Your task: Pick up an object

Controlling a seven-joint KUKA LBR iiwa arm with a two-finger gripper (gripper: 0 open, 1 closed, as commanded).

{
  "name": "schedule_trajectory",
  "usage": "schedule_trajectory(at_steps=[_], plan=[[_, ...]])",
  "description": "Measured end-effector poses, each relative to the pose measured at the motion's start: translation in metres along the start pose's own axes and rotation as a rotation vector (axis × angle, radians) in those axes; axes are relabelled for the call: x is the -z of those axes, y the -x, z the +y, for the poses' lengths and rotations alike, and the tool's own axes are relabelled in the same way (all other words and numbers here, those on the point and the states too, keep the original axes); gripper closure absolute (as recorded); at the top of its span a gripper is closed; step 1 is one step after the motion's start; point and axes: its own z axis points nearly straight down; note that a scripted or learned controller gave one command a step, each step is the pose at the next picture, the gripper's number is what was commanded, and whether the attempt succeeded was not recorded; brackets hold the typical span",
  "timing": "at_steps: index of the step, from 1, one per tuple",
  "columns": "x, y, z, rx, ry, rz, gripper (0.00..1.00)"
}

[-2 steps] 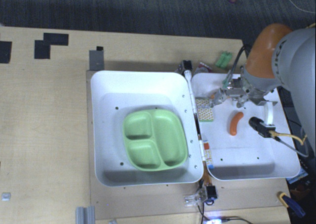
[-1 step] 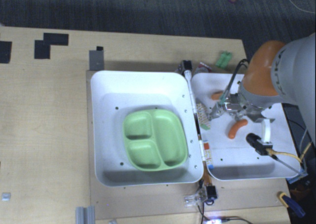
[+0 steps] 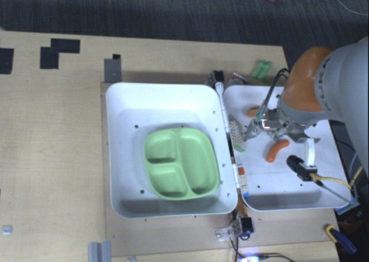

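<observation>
My claw (image 3: 253,130) hovers low at the right bin's (image 3: 288,197) left side; its state I cannot tell. The orange sausage (image 3: 277,149) lies just right, so I could close on nothing

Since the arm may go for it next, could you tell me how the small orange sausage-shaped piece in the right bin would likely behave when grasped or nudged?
The orange piece looks rounded and elongated, so a sideways nudge would probably roll it across the right bin's flat floor. It appears small and smooth, so likely light and perhaps slippery between fingers. It lies apart from the bin walls, so nothing would stop it sliding.
</observation>
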Motion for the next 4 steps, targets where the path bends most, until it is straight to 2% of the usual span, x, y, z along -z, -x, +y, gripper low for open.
schedule_trajectory(at_steps=[1, 2, 3, 4], plan=[[0.010, -0.005, 0.002, 0.004, 0.002, 0.009, 1.00], [0.012, 0.006, 0.001, -0.003, 0.005, -0.009, 0.00], [-0.001, 0.003, -0.027, 0.004, -0.004, 0.011, 0.00], [-0.002, -0.010, 0.021, 0.007, -0.006, 0.013, 0.00]])
